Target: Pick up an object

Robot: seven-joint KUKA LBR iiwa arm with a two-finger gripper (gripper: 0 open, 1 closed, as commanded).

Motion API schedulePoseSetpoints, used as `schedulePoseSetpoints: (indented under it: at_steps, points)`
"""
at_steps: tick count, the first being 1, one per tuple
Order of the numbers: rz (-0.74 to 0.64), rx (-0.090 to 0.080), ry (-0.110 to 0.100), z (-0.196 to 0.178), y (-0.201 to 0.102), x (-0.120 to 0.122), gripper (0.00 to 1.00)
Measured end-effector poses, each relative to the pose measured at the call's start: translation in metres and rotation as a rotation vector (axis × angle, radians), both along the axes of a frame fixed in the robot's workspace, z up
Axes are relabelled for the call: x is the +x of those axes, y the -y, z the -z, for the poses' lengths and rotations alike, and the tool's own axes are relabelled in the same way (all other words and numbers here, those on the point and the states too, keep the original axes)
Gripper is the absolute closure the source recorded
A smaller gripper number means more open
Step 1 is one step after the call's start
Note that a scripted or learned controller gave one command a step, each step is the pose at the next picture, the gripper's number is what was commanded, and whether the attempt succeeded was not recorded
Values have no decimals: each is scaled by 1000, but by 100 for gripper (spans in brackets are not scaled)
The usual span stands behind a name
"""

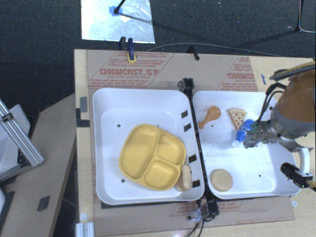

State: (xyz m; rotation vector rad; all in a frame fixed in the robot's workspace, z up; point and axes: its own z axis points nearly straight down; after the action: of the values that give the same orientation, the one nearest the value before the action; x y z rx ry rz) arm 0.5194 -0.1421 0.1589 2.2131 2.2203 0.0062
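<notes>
In the right bin my gripper hangs low on the right side, at the end of the grey and orange arm. A small blue and white object lies right against the gripper's left side, partly hidden by it. A tan wedge-shaped cracker sits just above the blue object. Further left lies a tan drumstick-shaped piece. A round beige bun rests near the bin's front left corner.
The left bin holds a yellow divided plate with a pale oblong piece against the plate's lower right corner. A black divider runs between the two bins. Brown cardboard lies under both.
</notes>
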Motion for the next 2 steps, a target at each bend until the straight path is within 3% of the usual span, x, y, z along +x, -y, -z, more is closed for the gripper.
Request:
schedulePoseSetpoints:
  at_steps: [2]
  points:
    - [-1, 0, -2, -78, 4, 1, 100]
